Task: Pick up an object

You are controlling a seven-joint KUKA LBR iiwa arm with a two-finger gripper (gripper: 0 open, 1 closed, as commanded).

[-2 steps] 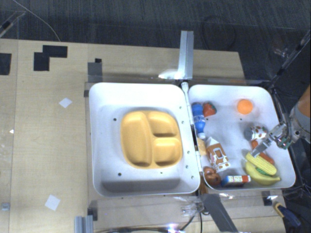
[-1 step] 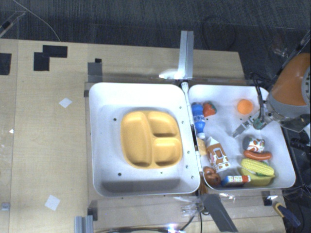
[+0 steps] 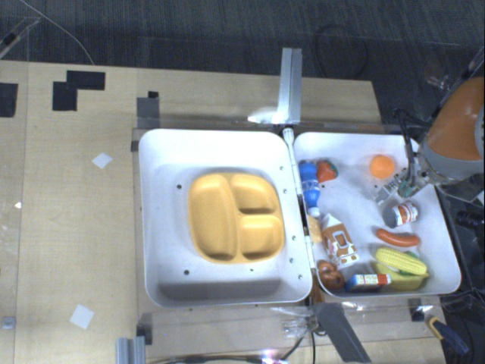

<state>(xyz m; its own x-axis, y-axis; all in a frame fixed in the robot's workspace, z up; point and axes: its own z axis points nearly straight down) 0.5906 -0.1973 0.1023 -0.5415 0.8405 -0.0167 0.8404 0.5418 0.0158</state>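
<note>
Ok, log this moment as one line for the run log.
arm: over right bin | hand: low beside small can, below orange ball | grasp: none seen | left bin: yellow divided tray

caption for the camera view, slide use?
Gripper poised over right bin of toy food; yellow tray in left bin.

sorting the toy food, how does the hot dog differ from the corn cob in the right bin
The hot dog is reddish-orange and smooth; the corn cob is yellow and bumpy, with green at one end. The hot dog looks thinner, the corn cob thicker. The hot dog lies nearer the gripper; the corn cob lies nearer the bin's near wall. Both are long, lie flat, roughly parallel, in the right bin.
</note>
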